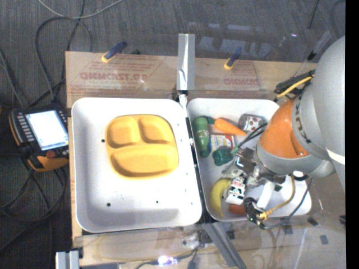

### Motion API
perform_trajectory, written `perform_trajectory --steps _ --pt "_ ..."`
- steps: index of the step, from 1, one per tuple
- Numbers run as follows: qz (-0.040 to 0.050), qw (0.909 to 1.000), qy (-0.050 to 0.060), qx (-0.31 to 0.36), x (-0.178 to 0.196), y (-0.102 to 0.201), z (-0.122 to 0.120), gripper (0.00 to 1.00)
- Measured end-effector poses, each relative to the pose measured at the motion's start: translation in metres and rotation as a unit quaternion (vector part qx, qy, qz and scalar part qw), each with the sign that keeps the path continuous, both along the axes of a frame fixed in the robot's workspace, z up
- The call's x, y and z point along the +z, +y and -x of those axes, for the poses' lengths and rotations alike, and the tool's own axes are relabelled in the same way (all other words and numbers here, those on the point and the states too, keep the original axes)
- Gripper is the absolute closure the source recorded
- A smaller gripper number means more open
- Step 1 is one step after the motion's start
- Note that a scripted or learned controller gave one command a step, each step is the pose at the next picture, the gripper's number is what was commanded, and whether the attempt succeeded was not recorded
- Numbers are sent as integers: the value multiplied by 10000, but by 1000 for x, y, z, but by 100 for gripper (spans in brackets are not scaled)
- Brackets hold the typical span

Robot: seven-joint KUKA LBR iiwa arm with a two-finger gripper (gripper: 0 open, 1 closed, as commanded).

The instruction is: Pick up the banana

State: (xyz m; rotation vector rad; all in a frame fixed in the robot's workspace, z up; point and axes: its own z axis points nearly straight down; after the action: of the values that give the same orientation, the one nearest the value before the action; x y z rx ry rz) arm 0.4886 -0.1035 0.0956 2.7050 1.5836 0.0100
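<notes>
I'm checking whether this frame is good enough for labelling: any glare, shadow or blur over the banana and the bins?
Camera view: even, soft lighting, slightly grainy; the banana is sharp enough but partly covered by the arm, which shades the right bin; the yellow tray in the left bin shows mild sheen, no blown glare.

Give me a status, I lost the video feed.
Gripper low in right bin, fingers unclear. Banana on bin floor beside it, not lifted. Small carton pressed against banana's right side.
</notes>
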Motion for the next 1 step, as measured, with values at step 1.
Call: perform_trajectory --steps 1 --pt "56 9965 33 -835 52 97 -27 100"
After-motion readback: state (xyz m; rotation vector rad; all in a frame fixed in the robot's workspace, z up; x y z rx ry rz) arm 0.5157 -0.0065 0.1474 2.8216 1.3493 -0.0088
